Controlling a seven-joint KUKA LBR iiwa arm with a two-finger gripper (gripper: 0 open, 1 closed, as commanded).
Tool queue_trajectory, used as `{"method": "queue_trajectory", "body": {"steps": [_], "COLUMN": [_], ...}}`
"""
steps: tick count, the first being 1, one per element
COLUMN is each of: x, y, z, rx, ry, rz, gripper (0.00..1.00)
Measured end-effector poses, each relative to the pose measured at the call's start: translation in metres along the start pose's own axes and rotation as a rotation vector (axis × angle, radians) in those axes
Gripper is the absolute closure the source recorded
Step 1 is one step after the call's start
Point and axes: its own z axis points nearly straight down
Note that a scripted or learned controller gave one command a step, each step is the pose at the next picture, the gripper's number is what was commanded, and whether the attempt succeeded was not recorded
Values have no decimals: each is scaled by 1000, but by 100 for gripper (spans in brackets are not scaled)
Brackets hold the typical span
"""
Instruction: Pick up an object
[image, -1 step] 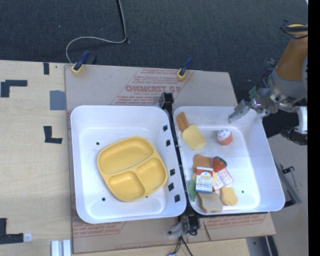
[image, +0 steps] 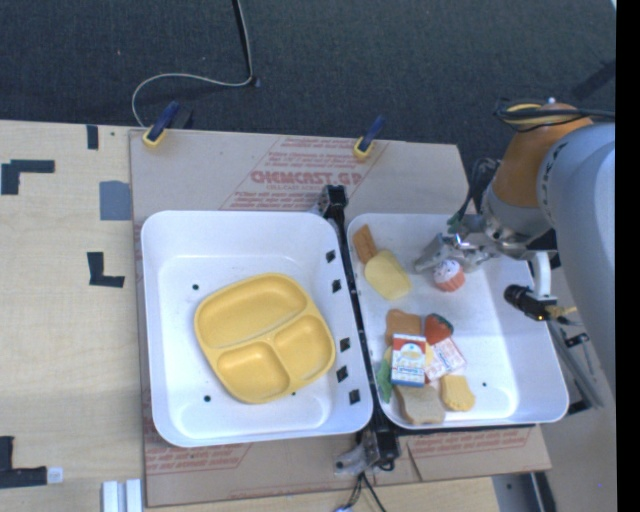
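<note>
Nearest the camera, at the front of the right bin (image: 540, 405), lies a tight heap: a slice of bread (image: 418, 405), a small carton (image: 407, 360) on top of it, a yellow piece (image: 458, 392) just to its right, a flat packet (image: 447, 356), and a strawberry (image: 439, 327) behind. These touch or overlap one another, so any one of them would be awkward to take alone.

Further back, a pale yellow block (image: 386, 275) lies by itself near the bin's left wall, its long axis running slantwise from back-left to front-right, with a small orange-brown piece (image: 364, 243) just behind it.

Towards the back right, the pincer (image: 452, 256) hangs low over the bin floor, reaching in from the right. A small round thing, white above and red below (image: 449, 275), sits directly at its tip, on the near side and touching or nearly so. I cannot tell how wide the pincer stands, nor whether it has that thing in hold.

That round thing is by far the closest candidate; the yellow block lies to the pincer's left, apart from it.

The left bin (image: 160, 300) carries a yellow divided tray (image: 263, 336), well away across the surface (image: 60, 300).
</note>
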Motion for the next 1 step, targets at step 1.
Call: {"method": "queue_trajectory", "body": {"steps": [1], "x": [11], "y": [17], "z": [-7], "rx": [-2], "ry": [1], "rz": [1], "gripper": [0]}}
